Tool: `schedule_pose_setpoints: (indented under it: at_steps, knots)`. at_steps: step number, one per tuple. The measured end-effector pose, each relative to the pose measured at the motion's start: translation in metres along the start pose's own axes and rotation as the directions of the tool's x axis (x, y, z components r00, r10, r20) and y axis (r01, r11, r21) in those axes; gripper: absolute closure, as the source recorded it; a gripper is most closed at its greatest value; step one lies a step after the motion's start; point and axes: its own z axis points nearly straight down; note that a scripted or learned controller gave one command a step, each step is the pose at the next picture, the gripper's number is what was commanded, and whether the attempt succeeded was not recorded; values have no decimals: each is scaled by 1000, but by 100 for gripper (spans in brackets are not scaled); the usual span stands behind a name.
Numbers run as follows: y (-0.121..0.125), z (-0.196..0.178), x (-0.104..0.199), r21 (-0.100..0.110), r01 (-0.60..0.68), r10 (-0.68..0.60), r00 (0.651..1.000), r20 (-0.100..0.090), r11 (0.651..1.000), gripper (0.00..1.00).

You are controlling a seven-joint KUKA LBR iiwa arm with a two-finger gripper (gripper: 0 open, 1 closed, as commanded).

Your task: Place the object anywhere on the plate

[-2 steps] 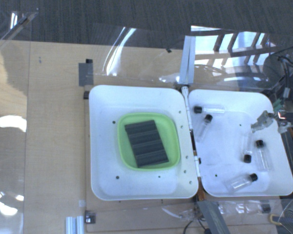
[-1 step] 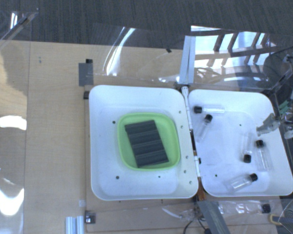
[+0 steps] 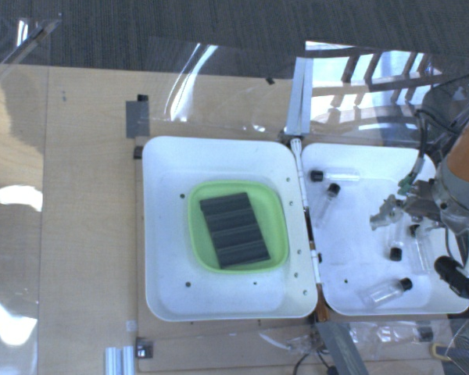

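Two white bins sit side by side. The left bin (image 3: pixel 164 287) holds a green plate (image 3: pixel 275 233) with a dark ribbed block (image 3: pixel 234 230) lying on it. The right bin (image 3: pixel 352 276) holds several small clear vials with black caps: one at the far left (image 3: pixel 331 176), one just below it (image 3: pixel 329 197), one near the middle (image 3: pixel 395 248), and one lying at the near edge (image 3: pixel 388 291).

The gripper (image 3: pixel 391 213) hovers low over the right bin, among the vials, its arm (image 3: pixel 463 170) coming in from the right. I cannot tell how its fingers stand, and no vial shows between them.

By my judgement the task is barely begun: every vial lies in the right bin, well apart from the plate. A pick, a carry leftward and a release are all left to do. The vials look slim, see-through and smooth, likely to roll or slip.
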Motion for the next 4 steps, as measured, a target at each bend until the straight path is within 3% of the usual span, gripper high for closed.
schedule_pose_setpoints:
  at_steps: [1, 2, 3, 4]
  knots:
    - [10, 11, -52, -2, -21, 21, 1000, 2, 1000, 0]
    - [-2, 19, 5, 1, -33, 33, 999, 0, 999, 0]
    - [25, -10, -48, -3, 6, -6, 1000, 2, 1000, 0]
    - [-2, -19, 11, 0, -81, 81, 997, -1, 997, 0]
